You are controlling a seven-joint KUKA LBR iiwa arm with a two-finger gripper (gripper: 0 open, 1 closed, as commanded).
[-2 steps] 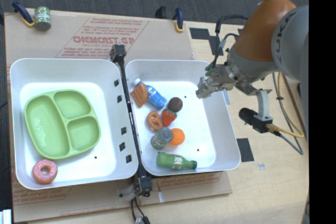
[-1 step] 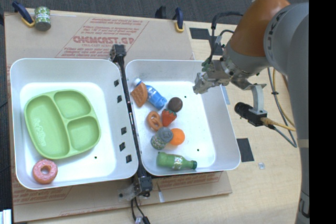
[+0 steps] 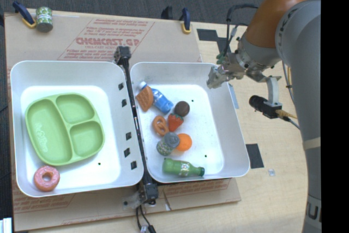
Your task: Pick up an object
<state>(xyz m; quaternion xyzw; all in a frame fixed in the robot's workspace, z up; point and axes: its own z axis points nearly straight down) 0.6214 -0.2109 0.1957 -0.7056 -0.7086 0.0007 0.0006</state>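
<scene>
Gripper (image 3: 214,80), finger state indiscernible, is hovering at right bin (image 3: 232,133) rim; I am favouring the isolated green bottle (image 3: 182,168).

Grey arm (image 3: 305,63) w/ orange band, black cables, silver tool (image 3: 215,78).

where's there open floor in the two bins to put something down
Right bin: bare along its right side, between the toy pile and the right wall. Crowded at its left-centre, around the green bottle. Left bin: bare strip between the green tray and the divider.
</scene>
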